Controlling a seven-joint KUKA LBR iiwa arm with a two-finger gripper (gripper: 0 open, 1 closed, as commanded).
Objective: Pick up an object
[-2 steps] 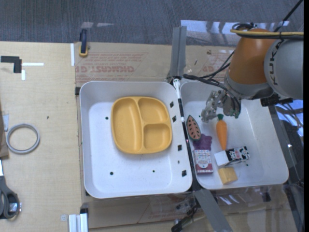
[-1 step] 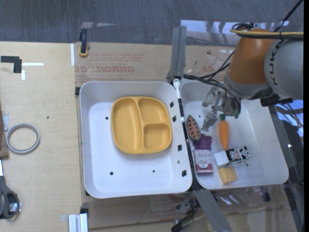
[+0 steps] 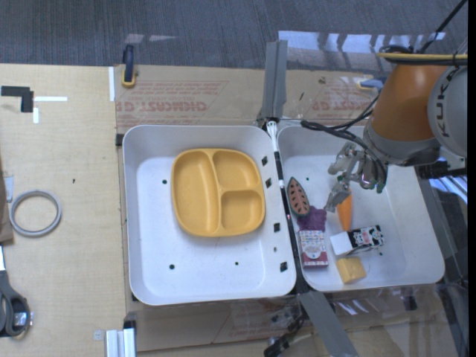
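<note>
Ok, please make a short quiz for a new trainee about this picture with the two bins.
1. True or false: the yellow plate lies in the right bin.
2. What lies nearest below the gripper? A) orange piece B) tape roll C) scissors
3. How many compartments does the plate have?

Key: 1. False, it lies in the left bin. 2. A. 3. Three.

Left of the gripper (image 3: 343, 193) the yellow divided plastic plate (image 3: 218, 192) lies in the left white bin (image 3: 141, 274), while in the right white bin (image 3: 416, 274) the orange carrot-shaped piece (image 3: 345, 214) sits just below the fingers, the small pink carton (image 3: 313, 248) farther below-left.
</note>
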